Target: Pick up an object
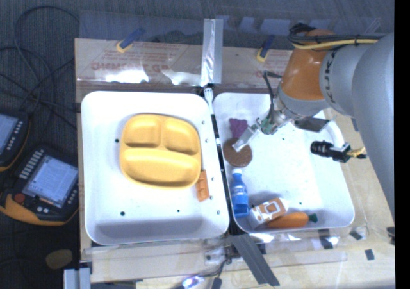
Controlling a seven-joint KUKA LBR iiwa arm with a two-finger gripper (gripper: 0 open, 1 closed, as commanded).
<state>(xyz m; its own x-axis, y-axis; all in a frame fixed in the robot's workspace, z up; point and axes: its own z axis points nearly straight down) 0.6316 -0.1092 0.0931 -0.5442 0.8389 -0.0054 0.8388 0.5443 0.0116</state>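
Yellow moulded plastic, a tray with three compartments (160, 149), fills the middle of the left white bin (102, 217), and a small orange carrot-like piece (202, 186) lies just beside its lower right corner, against the bin wall. The grey arm with the orange band (306, 76) reaches into the right white bin (333, 207), its gripper (241, 145) down near the bin's left side. Whether the fingers are released or clenched cannot be told; their tip is at the upper edge of a round brown disc (237, 153), with a small purple object (238, 127) just above it. A blue plastic bottle (239, 194) lies below the disc along the bin's left wall. Near the front wall sit a small white and orange carton (268, 209) and an orange toy carrot with a green tip (289, 220), touching each other.
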